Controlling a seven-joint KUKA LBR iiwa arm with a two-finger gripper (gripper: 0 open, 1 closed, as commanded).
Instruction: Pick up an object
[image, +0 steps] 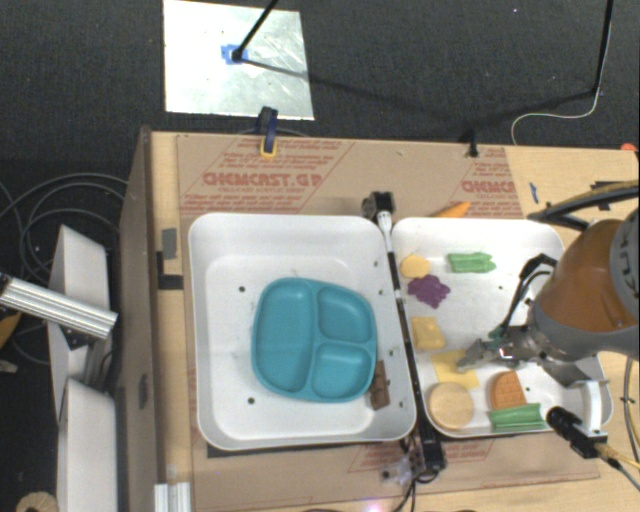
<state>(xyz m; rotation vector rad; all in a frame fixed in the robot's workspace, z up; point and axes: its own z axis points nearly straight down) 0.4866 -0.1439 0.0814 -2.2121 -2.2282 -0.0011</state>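
Two white bins sit side by side on the table (300, 160). The left bin (225, 330) holds a blue divided plate (312, 340). The right bin (545, 240) holds small items — a green piece (469, 263), a purple one (429, 290), yellow bits, an orange piece (507, 390). The gripper (478, 357) is low over the yellow items.

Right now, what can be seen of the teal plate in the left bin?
The teal plate is a rounded-square divided dish, plastic by its look, with three compartments: one large on its left, two smaller on its right. It lies flat and upright near the middle of the left bin, tilted slightly in plan. A small brown item sits at its lower right corner.
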